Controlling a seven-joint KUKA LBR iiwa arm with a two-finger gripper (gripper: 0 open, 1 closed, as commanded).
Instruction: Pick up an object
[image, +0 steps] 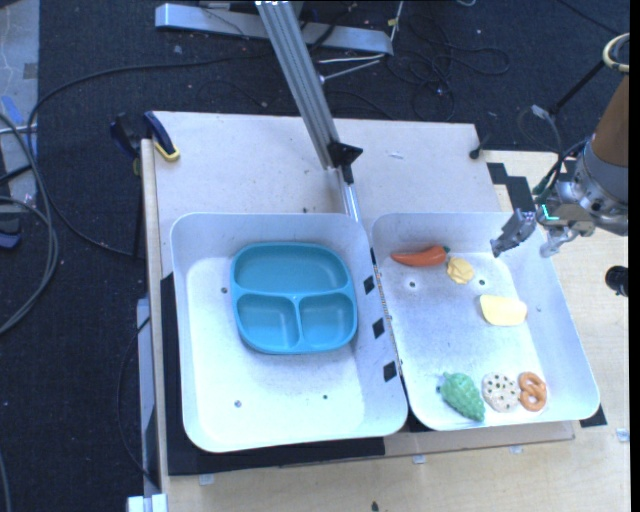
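The hand (530, 236) is hovering spread open and empty over the right shallow white bin (570, 335), above its far right edge. The pale yellow soft block (503, 310) is lying nearest, with free space around it; lowering straight over it seems best.

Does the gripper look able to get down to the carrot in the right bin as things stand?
Probably yes. The gripper hangs over the right bin's far edge, and the carrot lies in the open with bare floor around it; the small yellow piece sits just beside it.

Robotics lab, bench (250, 160) with 2 bins (200, 400), floor cables (80, 240)
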